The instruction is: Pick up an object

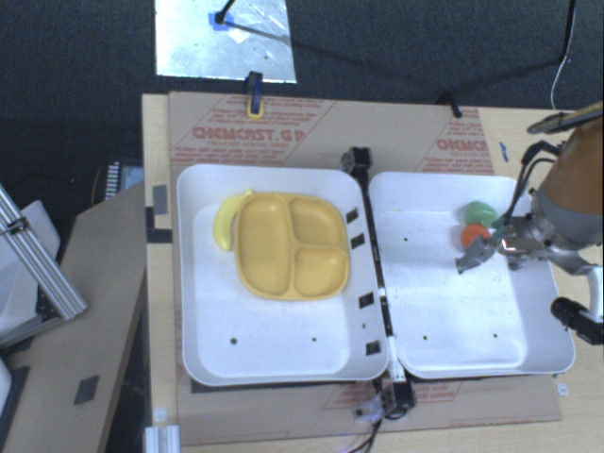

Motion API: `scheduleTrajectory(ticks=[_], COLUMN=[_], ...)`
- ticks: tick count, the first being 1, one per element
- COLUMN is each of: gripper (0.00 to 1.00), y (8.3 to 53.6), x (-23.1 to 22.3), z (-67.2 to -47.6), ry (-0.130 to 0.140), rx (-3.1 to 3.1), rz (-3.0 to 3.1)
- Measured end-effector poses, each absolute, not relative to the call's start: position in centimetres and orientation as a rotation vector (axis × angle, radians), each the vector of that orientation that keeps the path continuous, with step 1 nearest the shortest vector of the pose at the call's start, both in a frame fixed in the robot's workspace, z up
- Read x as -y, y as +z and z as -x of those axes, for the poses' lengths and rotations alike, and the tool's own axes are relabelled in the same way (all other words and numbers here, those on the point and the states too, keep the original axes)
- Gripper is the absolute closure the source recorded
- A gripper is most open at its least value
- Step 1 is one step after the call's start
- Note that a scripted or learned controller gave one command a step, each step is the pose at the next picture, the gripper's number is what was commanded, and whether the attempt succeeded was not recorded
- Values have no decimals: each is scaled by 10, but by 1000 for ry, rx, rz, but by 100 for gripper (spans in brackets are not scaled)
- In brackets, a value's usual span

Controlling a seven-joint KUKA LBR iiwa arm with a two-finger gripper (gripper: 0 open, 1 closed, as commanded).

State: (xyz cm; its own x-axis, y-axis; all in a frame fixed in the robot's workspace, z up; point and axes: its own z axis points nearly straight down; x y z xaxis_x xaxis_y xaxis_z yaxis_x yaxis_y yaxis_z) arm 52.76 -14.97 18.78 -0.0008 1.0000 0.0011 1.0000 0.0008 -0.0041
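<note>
A small orange object [474, 235] lies in the right bin [444, 347] near its far right side, with a green object [479, 212] touching it just behind. My gripper [475, 256] reaches in from the right, low over the bin, its tip right beside the front of the orange object. Nothing can be seen held in it. In the left bin [208, 338] a yellow divided plate [288, 245] sits with a yellow banana [225, 221] along its left edge.
The two bins meet at a black-clipped seam [370, 262] in the middle. The arm's grey and orange wrist [576, 196] hangs over the right bin's right rim. Cardboard [283, 130] lies under the bins.
</note>
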Motion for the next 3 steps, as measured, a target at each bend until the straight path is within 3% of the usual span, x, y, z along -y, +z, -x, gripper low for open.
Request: scheduleTrajectory(ticks=[1,2,3], gripper=[0,0,100], y=[145,97,110], x=[149,153,154], z=[-523,-531,-532], ry=[2,2,-2], rx=[2220,2220,2222], rz=[2218,2219,2224])
